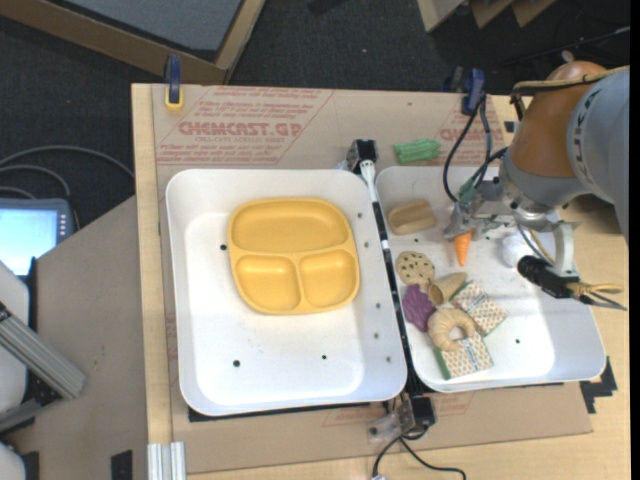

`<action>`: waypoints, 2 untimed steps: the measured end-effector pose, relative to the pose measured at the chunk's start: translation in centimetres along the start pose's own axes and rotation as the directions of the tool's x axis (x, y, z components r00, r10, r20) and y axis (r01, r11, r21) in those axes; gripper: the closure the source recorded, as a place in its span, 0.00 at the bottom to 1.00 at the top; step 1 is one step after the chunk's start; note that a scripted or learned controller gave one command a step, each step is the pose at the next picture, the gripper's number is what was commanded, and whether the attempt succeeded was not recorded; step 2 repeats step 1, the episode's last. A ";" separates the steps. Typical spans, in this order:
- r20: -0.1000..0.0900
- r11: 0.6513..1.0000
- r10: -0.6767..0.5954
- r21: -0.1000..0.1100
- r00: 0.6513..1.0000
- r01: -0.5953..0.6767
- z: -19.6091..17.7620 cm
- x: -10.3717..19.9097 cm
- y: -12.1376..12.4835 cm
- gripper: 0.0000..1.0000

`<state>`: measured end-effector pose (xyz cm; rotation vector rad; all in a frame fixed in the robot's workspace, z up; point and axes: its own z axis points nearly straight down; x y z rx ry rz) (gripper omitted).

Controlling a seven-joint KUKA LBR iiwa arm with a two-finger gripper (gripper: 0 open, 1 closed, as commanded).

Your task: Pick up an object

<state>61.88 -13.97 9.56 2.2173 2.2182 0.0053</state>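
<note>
The carrot (461, 249) is a small orange cone with its narrow end toward the camera. It lies in the far part of the right bin (560, 368), directly under the tool (466, 226) and touching or nearly touching it. Whether the tool is open, closed or gripping the carrot cannot be told from this angle.

Nearest in the right bin lies a printed packet (465, 360), with a pale donut (455, 326) resting partly on it. A second packet (487, 313) is just beside the donut. Left of the donut is a purple piece (416, 306), and a tan wedge (450, 286) is just behind it. Farther back come a speckled cookie (412, 265), then the carrot, then a tan bread piece (411, 216) by the far wall.

The left bin (200, 348) holds one yellow tray (293, 253) with three compartments.

Beyond the bins, one green piece (416, 151) lies on the desk (250, 128).

That makes two bins, two packets, and one each of the rest.
</note>
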 end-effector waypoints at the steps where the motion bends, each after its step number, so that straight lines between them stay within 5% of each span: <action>1: -0.006 1.000 -0.006 0.005 1.000 0.006 -9.5 7.8 -6.3 1.00; 2: -0.006 1.000 -0.006 0.005 1.000 0.006 -9.5 7.8 -6.3 1.00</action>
